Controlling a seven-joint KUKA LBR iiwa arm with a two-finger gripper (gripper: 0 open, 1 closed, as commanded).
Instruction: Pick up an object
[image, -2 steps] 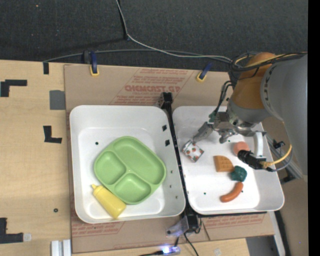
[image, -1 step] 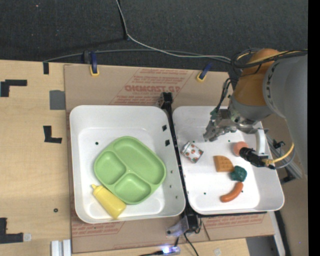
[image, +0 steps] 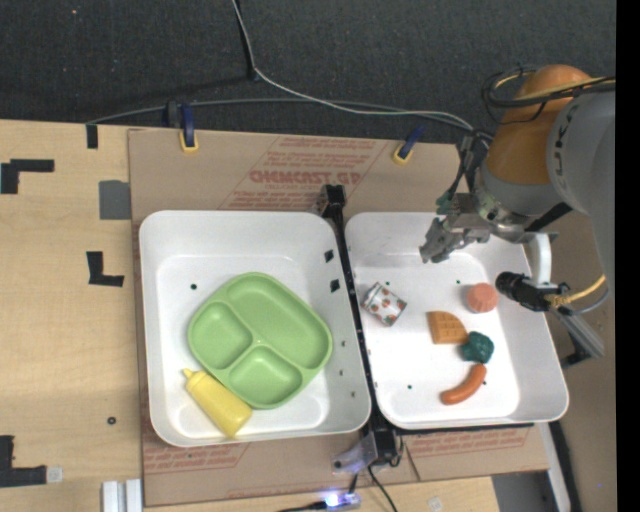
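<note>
A: What's in the left bin (image: 160, 300)?
B: A green divided plate (image: 260, 340), with a yellow mustard bottle (image: 215, 402) touching its near corner.
A: And the right bin (image: 540, 400)?
B: A small can (image: 383, 304), waffle (image: 446, 327), green toy (image: 477, 348), sausage (image: 464, 384) and pink ball (image: 482, 297). The gripper (image: 438, 250) hovers at the far edge, holding nothing; open or closed, can't tell.

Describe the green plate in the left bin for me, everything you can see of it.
The green plate is a light green, plastic-looking divided dish with rounded corners and three compartments, nothing in them. It lies flat, right side up, turned at an angle, on the floor of the left bin. The yellow bottle lies against its lower left edge.
</note>
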